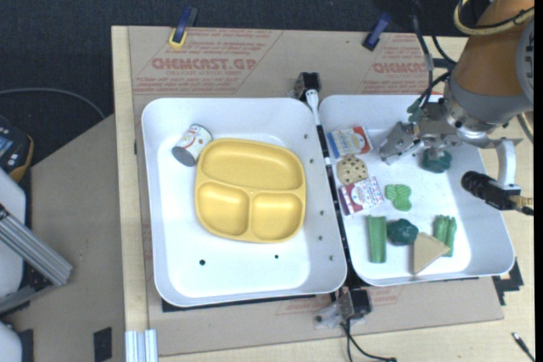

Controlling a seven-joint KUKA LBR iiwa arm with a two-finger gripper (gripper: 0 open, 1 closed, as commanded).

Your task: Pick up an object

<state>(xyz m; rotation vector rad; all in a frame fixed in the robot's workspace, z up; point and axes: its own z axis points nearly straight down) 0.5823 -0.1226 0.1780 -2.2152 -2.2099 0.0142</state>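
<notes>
Camera view looks down on two white bins side by side on a cardboard-covered bench. Left bin (161,182) holds a yellow divided tray (251,189) with three compartments, lying flat near the middle, and a small tipped-over cup (192,143) just beside the tray's upper left corner. Right bin (496,254) holds a scatter of small things: a red-and-white packet (349,140) at the upper left, a speckled cracker-like square (351,169) below it, another red-and-white packet (362,196) under that, a light green piece (399,197) near the middle, a green stick (377,238) upright along the front, a dark green lump (402,231) touching a tan wedge (428,252), and a green leafy piece (445,231) to the right. A teal round object (437,158) sits at the upper right, directly under the arm's wrist. Gripper (405,142) hangs over the bin's upper part, beside the teal object; whether its grip is wide or closed cannot be made out, and nothing is seen in it.
</notes>
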